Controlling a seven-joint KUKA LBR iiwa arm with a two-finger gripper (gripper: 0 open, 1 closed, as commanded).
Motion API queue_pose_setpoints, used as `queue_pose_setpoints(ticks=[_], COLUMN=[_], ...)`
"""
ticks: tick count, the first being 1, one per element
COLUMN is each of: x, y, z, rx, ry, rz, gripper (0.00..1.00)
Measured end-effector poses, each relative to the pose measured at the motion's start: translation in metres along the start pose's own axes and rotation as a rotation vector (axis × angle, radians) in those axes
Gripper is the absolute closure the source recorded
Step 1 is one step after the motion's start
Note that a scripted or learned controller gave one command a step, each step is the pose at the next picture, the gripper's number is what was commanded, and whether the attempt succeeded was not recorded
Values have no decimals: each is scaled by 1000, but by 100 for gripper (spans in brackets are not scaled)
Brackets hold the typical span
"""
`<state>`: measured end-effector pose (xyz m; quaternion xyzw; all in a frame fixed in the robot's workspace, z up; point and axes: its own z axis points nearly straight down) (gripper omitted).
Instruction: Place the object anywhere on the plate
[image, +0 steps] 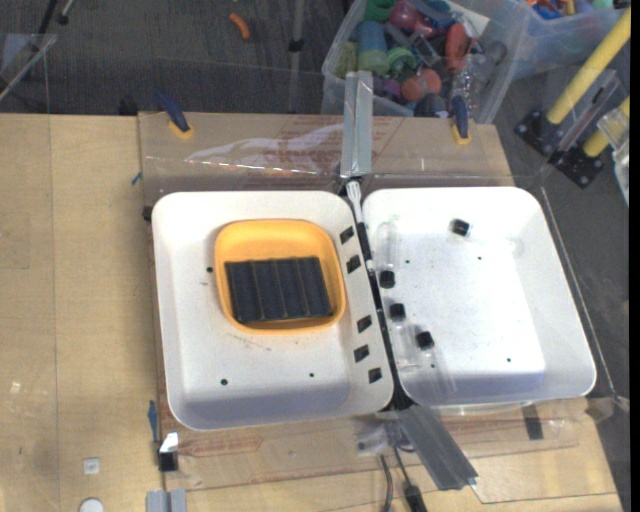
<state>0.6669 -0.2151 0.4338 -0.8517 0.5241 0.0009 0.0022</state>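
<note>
Camera view: dark ribbed object already lies on the orange plate in the left bin; placement looks done. Gripper's state cannot be told.

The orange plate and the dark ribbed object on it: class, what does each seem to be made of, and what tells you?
Orange plate: probably plastic, smooth with a slight sheen, uniform colour and soft moulded rim. Dark ribbed object: possibly rubber or matt plastic, dull, with parallel grooves; the view leaves it open.
</note>
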Motion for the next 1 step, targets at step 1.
queue_pose_setpoints(ticks=[1], x=[-2], y=[-2], z=[-1], rx=[1], ry=[1], rz=[-181], gripper=[100])
